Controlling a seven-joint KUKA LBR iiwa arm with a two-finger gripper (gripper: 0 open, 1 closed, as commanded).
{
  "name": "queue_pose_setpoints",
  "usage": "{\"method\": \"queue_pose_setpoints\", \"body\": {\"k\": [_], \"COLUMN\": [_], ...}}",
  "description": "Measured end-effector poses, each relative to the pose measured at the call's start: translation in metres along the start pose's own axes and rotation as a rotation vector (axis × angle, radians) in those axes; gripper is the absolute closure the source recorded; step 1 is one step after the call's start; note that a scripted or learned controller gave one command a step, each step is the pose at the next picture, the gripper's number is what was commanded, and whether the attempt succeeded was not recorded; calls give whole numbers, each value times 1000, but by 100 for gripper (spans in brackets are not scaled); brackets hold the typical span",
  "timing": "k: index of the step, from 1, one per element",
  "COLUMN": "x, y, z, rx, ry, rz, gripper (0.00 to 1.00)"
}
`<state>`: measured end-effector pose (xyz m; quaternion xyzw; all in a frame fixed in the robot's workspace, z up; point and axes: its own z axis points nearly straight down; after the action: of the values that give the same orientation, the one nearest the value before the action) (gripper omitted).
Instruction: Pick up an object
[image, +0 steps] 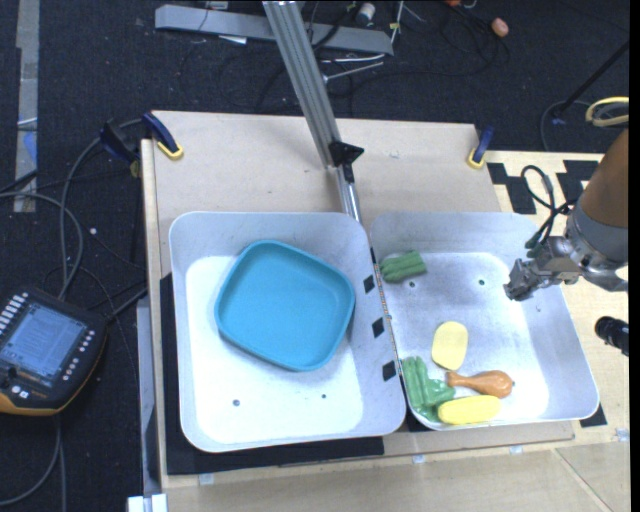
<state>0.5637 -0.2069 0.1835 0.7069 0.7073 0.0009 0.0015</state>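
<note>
My gripper hangs over the right bin near its far right side, above bare floor. Nothing shows between its tips. In that bin lie a green ridged toy at the far left corner, a pale yellow piece in the middle, an orange drumstick-shaped toy, a bright yellow piece at the front edge, and a green leafy toy along the left wall. The nearest of them, the pale yellow piece, lies well down and left of the gripper.
A blue square plate fills much of the left bin. A slanted metal pole crosses above the divider between the bins. A handheld controller and cables lie on the floor at left.
</note>
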Motion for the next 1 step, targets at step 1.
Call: {"method": "queue_pose_setpoints", "body": {"k": [1], "x": [-4], "y": [10], "z": [-49], "rx": [-1], "ry": [0], "rz": [0], "gripper": [100]}}
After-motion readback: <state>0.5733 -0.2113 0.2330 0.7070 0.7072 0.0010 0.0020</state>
